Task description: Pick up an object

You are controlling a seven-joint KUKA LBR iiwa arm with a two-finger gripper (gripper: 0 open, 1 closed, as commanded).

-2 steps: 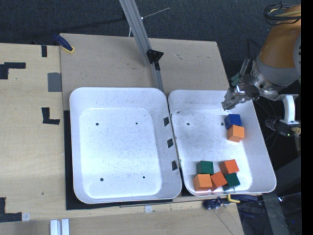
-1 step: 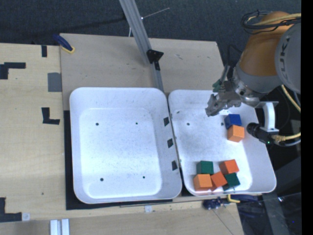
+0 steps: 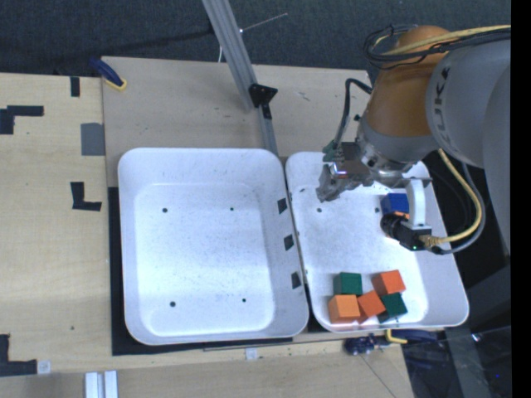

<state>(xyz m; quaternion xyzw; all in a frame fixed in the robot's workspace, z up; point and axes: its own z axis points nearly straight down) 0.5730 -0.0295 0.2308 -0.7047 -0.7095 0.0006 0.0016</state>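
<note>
While the grey KUKA arm with its orange band [image 3: 406, 73] leans in from the right, its two-finger gripper [image 3: 329, 187] hangs over the upper-left part of the right shallow white plastic bin [image 3: 440, 305], close to the rim where the 2 bins meet. Fingers look drawn close together w/ nothing visible between them, tho they're small and dark against the white floor, so that's approx. The pickable stuff sits well apart from the gripper, down at the near end of the same bin: a cluster of small blocks, touching or nearly so. Orange cube [image 3: 343, 308] at the left front, dark green cube [image 3: 349, 283] just behind it, a second orange cube [image 3: 388, 283] to the right, a reddish-orange block [image 3: 371, 304] in the middle, and a dark green block [image 3: 393, 306] at the right front. A small blue block [image 3: 397, 202] shows beside the wrist hardware, right of the gripper; can't tell if it rests on the bin floor or is part of the rig. Left shallow white plastic bin [image 3: 133, 222] sits alongside, rims touching. Both bins rest on a pale wooden bench [image 3: 50, 264] w/ black tape marks. A grey metal pole [image 3: 236, 48] slants down toward the back rim between the bins.
</note>
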